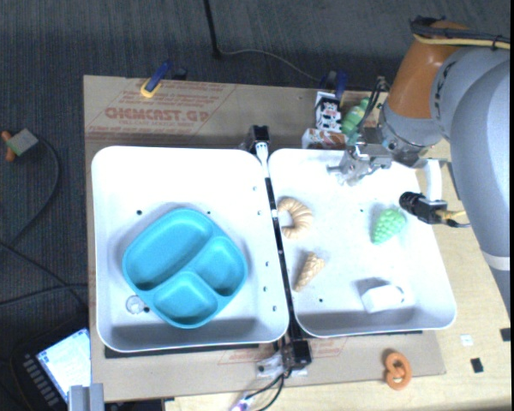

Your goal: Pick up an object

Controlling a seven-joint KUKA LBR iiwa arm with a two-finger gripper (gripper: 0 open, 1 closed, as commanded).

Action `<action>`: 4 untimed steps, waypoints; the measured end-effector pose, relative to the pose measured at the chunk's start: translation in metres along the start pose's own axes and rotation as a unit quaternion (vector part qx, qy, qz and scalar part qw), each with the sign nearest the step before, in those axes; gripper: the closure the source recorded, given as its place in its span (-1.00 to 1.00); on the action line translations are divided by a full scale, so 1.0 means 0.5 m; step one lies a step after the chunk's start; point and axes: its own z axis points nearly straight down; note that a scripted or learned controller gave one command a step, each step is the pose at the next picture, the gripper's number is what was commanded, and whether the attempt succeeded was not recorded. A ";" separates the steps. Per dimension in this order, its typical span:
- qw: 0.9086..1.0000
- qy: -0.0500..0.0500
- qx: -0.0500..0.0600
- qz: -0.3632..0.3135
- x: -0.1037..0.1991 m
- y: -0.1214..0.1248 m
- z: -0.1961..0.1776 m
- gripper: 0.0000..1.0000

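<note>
The fingers (pixel 353 168) hang over the far edge of the right bin (pixel 428 315), and I cannot tell if they are parted or closed. Below them in this bin lie a green bumpy toy (pixel 389 225), a curled pastry (pixel 295 216), a cone-like piece (pixel 308 269) and a white block (pixel 382 297). Far to their left, the cardboard (pixel 163 114) shows red letters like "CHEMCAST".

tool (pixel 353 168) over right bin (pixel 428 315) rear | fingers unclear | blue tray (pixel 184 266) left

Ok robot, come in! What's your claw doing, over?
Claw over right bin's far edge, nothing gripped. Green toy, croissant still lying in bin. Nothing blocking.
</note>
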 end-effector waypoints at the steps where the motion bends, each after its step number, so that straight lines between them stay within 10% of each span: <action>1: 1.000 0.000 -0.001 0.000 0.079 0.031 0.138 1.00; 2: 1.000 0.001 0.000 0.000 0.201 -0.062 -0.058 1.00; 4: 1.000 0.001 0.002 0.000 0.356 -0.254 -0.160 1.00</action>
